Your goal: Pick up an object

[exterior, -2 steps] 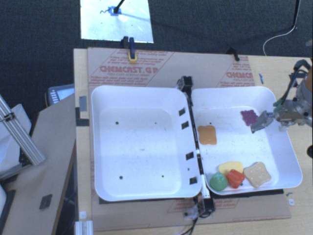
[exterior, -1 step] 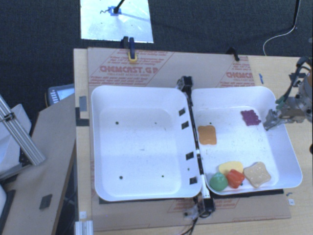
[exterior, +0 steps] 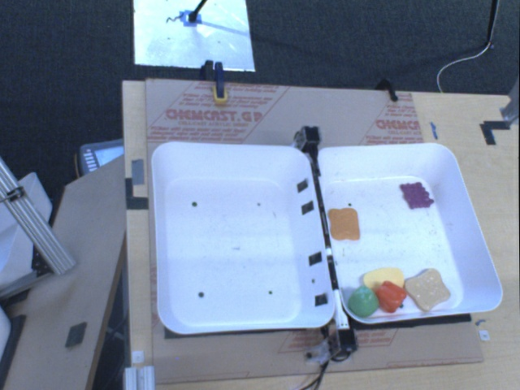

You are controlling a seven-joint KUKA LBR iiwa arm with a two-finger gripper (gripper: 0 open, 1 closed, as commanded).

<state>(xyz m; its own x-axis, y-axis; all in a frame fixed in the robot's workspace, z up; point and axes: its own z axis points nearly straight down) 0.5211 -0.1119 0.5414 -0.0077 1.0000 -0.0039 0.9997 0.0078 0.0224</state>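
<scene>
Nearest to the camera, in the front corner of the right bin [exterior: 470, 218], four small things lie close together. A green ball [exterior: 363, 301] sits against the wall next to the left bin [exterior: 231, 238], and a red piece [exterior: 391, 296] is just beside it, touching or almost touching. A pale, toast-shaped slice [exterior: 427, 289] lies on the other side of the red piece. A yellow piece [exterior: 383, 277] lies just behind the green ball and the red piece.

Farther back, an orange square [exterior: 344, 224] lies flat near the same dividing wall, well apart from the front group. Still farther, a small purple cluster [exterior: 416, 194] lies alone toward the back of the right bin.

Both bins stand side by side on a brown sheet with red print [exterior: 227, 114], which covers the worktop [exterior: 459, 112]. A yellow clamp [exterior: 219, 94] grips the far edge of this sheet, and behind it a shiny metal plate [exterior: 193, 23] lies on dark floor.

The state of the end effector - apart or together - I cannot tell, so places here are given between the things themselves.
</scene>
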